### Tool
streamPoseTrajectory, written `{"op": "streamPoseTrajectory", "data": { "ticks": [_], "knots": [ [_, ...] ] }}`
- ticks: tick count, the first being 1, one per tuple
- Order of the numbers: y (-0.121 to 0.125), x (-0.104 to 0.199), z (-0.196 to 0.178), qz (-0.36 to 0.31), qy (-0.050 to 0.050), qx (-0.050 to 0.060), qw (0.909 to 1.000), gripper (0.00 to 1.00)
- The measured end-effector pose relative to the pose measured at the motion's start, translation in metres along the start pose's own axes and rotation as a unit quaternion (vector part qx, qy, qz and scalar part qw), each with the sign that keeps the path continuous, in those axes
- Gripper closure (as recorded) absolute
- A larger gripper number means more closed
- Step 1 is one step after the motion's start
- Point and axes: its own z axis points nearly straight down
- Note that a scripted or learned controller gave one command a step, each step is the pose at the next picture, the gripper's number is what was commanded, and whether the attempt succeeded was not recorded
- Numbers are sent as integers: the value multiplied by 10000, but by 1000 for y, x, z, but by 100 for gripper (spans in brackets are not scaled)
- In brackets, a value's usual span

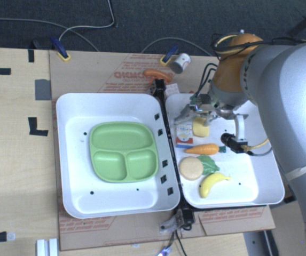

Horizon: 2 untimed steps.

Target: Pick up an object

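While low in right bin (259,196), jaws (198,113) just above pale-yellow obj (200,127).

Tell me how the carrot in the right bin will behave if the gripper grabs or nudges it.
The carrot looks like smooth toy plastic, so probably stiff, light and somewhat slippery. Its round, tapered body lies on its side, so a nudge would likely roll it in an arc.

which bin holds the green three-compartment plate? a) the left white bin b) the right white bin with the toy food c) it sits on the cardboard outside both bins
a: the green three-compartment plastic plate lies flat in the left shallow white bin, while the orange toy carrot and yellow toy banana lie in the right shallow white bin.
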Motion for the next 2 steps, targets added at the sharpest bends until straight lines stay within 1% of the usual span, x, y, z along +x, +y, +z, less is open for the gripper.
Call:
{"op": "streamPoseTrajectory", "data": {
  "ticks": [1, 2],
  "knots": [
    [14, -25, 4, -10, -10, 50, 10000, 0],
    [14, -24, -6, -17, -14, 50, 10000, 100]
  ]
}}
